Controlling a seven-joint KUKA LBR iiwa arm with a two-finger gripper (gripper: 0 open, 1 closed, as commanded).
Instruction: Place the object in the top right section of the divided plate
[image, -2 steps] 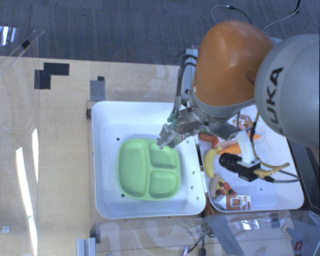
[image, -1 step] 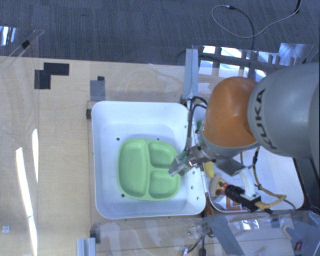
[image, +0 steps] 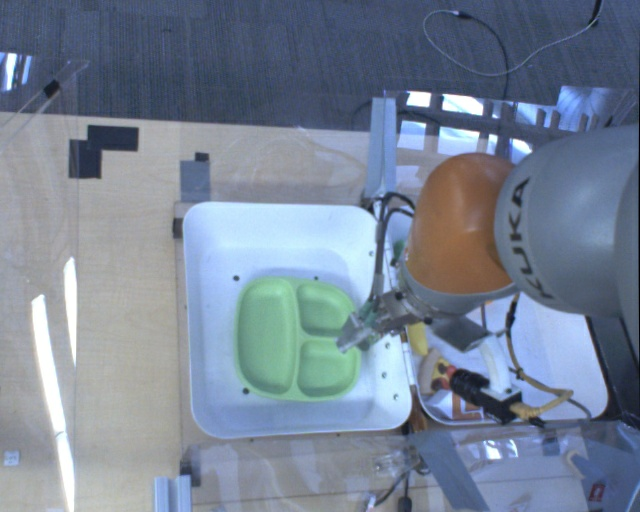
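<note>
A light green divided plate (image: 290, 338) lies in the left white bin (image: 215, 300). It has one long section on the left and two smaller ones on the right. My gripper (image: 357, 332) hangs over the plate's right rim, about where the ridge between the two right sections meets it. Something small and greenish shows at the gripper's tip, but the view does not tell whether it is held. The arm's orange band (image: 455, 235) and grey body cover most of the right bin.
The right bin (image: 440, 415) is mostly hidden by the arm. A yellow item (image: 418, 338) and an orange-and-white item (image: 440, 378) show at its left side. The left bin's wall runs close to the gripper on its right.
</note>
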